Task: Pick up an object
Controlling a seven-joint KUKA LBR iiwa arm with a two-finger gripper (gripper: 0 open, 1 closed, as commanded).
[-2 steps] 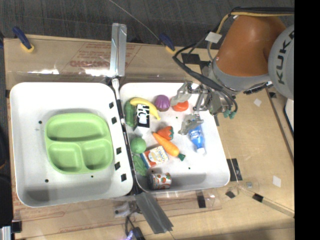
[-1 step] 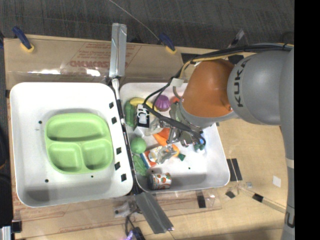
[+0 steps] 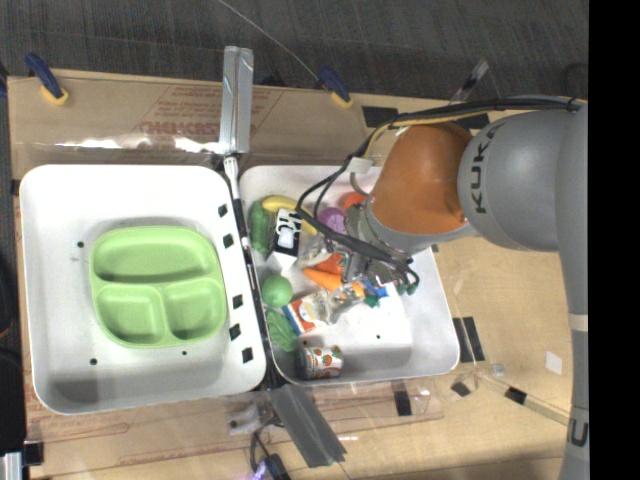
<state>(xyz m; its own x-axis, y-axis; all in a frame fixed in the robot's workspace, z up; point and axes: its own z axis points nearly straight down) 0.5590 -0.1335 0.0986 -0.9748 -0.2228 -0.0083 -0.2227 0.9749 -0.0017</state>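
A jumble of small toys (image 3: 318, 280) lies in the right bin (image 3: 435, 333), piled toward its left wall: a green ball (image 3: 276, 290), an orange carrot-like piece (image 3: 322, 274), a small can (image 3: 322, 360) at the near edge and a yellow item (image 3: 277, 205) at the far end. The gripper (image 3: 362, 280) sits low over the middle of the heap, among the orange piece and the bright bits beside it; whether it is wide, narrow or holding anything cannot be told, as the wrist hides it. The arm (image 3: 500, 183) reaches in from the right. A clean pick likely calls for closing on one free piece, then lifting straight up so neighbours are not dragged. The left bin (image 3: 50, 218) holds a green tray (image 3: 157, 286), well apart.
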